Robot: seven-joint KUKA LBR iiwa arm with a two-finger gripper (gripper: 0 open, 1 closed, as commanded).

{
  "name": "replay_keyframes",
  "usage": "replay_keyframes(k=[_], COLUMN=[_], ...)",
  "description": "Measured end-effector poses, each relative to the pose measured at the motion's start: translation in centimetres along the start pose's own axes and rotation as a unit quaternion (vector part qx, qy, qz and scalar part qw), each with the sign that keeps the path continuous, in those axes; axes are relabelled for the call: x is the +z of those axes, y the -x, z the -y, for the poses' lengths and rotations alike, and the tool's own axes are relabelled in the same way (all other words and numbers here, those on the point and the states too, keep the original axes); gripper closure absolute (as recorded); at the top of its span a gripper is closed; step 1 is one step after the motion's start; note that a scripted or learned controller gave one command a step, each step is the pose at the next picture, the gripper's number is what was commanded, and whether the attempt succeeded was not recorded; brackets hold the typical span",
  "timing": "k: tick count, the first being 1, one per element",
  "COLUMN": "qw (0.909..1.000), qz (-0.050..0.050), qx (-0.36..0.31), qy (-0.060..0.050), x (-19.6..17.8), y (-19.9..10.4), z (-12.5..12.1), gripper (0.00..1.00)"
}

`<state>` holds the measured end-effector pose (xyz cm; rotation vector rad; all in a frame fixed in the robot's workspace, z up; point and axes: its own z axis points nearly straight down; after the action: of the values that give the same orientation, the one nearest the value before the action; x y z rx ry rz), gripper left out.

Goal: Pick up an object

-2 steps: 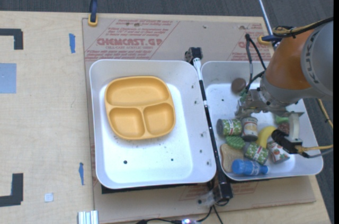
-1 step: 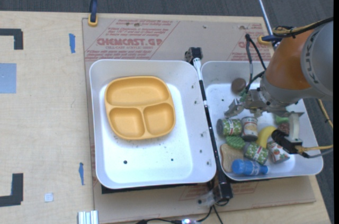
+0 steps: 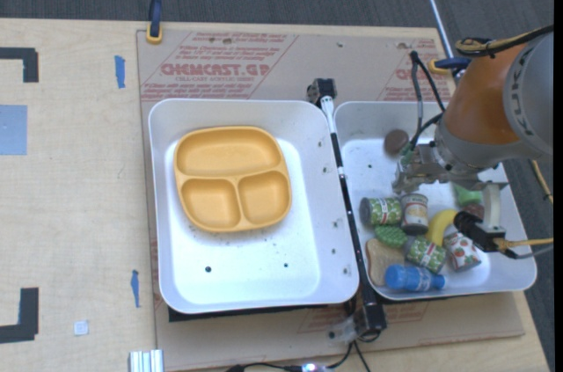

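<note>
The right bin (image 3: 521,273) holds a pile of small items. A green can (image 3: 380,211) lies on its side, and beside it stands a small jar (image 3: 414,212). A yellow banana (image 3: 440,226) lies next to the jar. Nearer the front are another green can (image 3: 426,255), a red and white can (image 3: 463,252), a blue bottle (image 3: 413,278) and a slice of toast (image 3: 379,257). A brown round piece (image 3: 396,140) lies apart at the back. My gripper (image 3: 407,182) hangs low over the bin's middle, just above the jar and green can. Nothing shows held in it.
The left bin (image 3: 167,186) bears a yellow three-part plate (image 3: 232,177). A black divider bar (image 3: 339,168) runs between the bins. The grey and orange arm (image 3: 488,111) covers the right bin's back right corner, with cables trailing around it.
</note>
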<state>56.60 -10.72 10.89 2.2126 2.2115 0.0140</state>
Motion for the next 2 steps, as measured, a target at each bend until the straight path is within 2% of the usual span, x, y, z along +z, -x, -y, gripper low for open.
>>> replay_keyframes(k=[1, 2], qw=[1.0, 1.0], qz=[0.0, -0.002], qx=[0.0, -0.001], qy=[0.0, -0.004], x=[0.0, 2.1], y=[0.0, 0.1], z=[0.0, 1.7], gripper=[0.0, 0.0])
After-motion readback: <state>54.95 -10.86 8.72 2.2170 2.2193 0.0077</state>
